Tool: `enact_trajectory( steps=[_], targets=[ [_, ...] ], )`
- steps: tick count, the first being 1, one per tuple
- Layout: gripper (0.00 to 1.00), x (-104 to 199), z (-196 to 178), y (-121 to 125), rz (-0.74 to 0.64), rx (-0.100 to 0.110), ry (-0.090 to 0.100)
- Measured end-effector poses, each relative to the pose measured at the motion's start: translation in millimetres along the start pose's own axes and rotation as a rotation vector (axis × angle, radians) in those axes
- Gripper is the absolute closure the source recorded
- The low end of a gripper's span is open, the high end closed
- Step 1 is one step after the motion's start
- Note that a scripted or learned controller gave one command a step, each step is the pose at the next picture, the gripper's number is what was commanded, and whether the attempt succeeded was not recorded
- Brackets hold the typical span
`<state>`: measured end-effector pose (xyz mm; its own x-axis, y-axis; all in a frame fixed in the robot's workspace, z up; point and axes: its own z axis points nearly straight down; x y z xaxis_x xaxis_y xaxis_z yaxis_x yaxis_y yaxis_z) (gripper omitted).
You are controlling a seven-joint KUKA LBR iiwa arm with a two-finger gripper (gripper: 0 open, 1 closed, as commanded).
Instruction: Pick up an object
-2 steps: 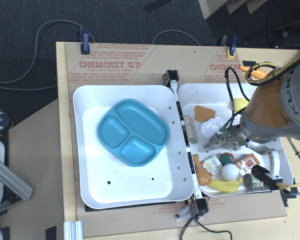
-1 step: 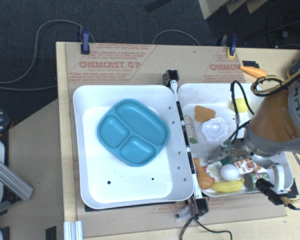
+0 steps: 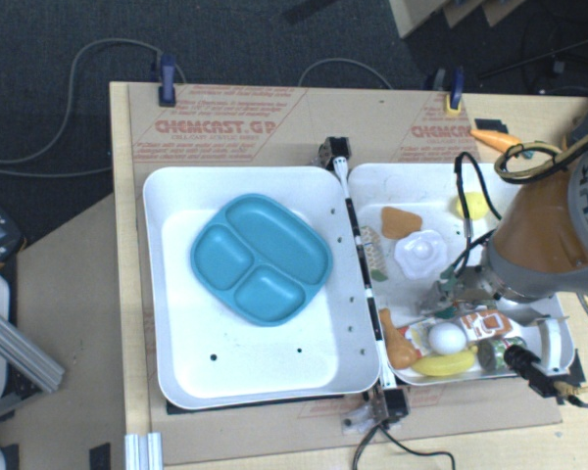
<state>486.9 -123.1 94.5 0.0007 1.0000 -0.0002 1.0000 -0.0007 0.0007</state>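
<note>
The right bin (image 3: pixel 412 179) holds a jumble of items. A tan wedge (image 3: pixel 400 221) lies at the back, with a clear plastic cup (image 3: pixel 418 255) in front of it and a yellow piece (image 3: pixel 470 205) toward the back right. Along the front lie a white ball (image 3: pixel 446 339), a banana (image 3: pixel 446 364), an orange piece (image 3: pixel 400 346), a red-and-white box (image 3: pixel 490 321) and a dark item (image 3: pixel 492 353). My gripper (image 3: pixel 451 299) is low in this bin, just above the white ball and beside the box. The arm's body hides much of the bin's right half.
A blue divided plate (image 3: pixel 262 258) lies in the left bin (image 3: pixel 176 341). A black-clipped divider (image 3: pixel 358 262) runs between the bins. Cables (image 3: pixel 524 160) loop over the arm, and an orange tool (image 3: pixel 492 139) lies on the bench at the back right.
</note>
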Motion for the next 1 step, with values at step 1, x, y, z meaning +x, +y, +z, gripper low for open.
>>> enact_trajectory(
  steps=[1],
  targets=[
    [1.0,59.7,-96.8,102.9,-0.012,-0.017,0.0]
  ],
)
